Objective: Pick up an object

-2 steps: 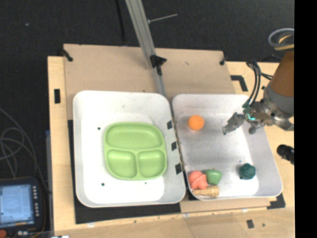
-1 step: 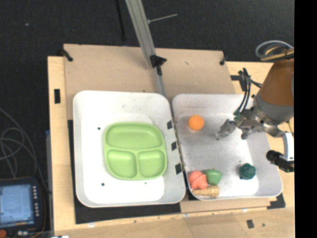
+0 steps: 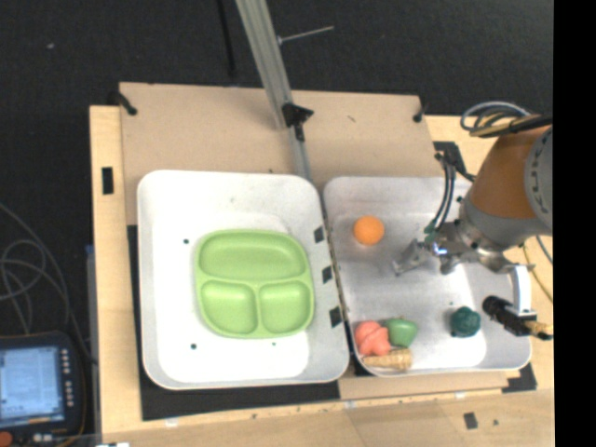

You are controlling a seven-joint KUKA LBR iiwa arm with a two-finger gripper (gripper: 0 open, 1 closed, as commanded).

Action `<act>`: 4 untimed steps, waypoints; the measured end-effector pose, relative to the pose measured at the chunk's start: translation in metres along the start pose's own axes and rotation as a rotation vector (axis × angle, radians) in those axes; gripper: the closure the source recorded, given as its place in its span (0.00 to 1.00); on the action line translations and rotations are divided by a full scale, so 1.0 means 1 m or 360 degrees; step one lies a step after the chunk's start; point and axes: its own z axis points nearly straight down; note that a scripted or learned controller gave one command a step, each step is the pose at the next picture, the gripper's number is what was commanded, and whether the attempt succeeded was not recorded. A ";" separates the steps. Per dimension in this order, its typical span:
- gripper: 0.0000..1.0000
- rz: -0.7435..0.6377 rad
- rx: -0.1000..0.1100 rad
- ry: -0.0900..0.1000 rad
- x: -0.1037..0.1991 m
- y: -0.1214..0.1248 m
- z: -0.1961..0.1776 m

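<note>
The right bin (image 3: 372, 198) holds several small objects. An orange ball (image 3: 369, 231) lies near its upper left. A dark green lump (image 3: 465, 321) sits at the lower right. Along the front edge, a pink piece (image 3: 372, 337), a light green piece (image 3: 403, 331) and a tan piece (image 3: 393, 361) are bunched together. My gripper (image 3: 425, 257) hangs over the middle of this bin, right of the orange ball and above the dark green lump. Its fingers are spread apart, with nothing between them.
The left bin (image 3: 168, 212) carries a green three-compartment plate (image 3: 253, 282). A slanted metal pole (image 3: 265, 49) rises behind the bins. A black and white fitting (image 3: 510, 310) sits at the right bin's right edge. Bare bin floor lies around the gripper.
</note>
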 end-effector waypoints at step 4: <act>1.00 -0.0008 -0.0019 -0.0002 0.010 0.003 -0.094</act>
